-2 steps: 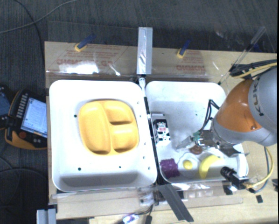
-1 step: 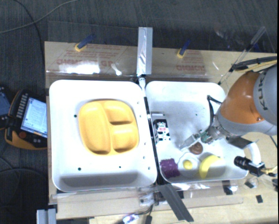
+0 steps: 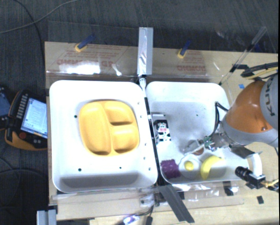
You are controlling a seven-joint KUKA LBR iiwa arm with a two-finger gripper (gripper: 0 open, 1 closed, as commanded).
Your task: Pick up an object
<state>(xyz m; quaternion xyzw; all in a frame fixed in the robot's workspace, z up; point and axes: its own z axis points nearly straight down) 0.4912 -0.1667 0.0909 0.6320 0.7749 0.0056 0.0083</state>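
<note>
The right bin [image 3: 187,102] holds several small objects. A purple block [image 3: 169,168], a white round piece with a yellow centre [image 3: 190,165] and a yellow banana-shaped piece [image 3: 209,166] lie in a row along its near wall. A small black, white and pink carton [image 3: 161,130] lies against the divider. My gripper [image 3: 196,146] hangs low over the bin floor, just above the white round piece and the yellow piece. The view is too coarse to show anything held in it. The orange wrist band [image 3: 245,114] covers the bin's right side.
A yellow divided plate [image 3: 109,127] lies in the middle of the left bin [image 3: 65,172]. A metal strip [image 3: 145,50] stands at the back between the bins. A handheld pendant [image 3: 27,121] sits off the bench at the left.
</note>
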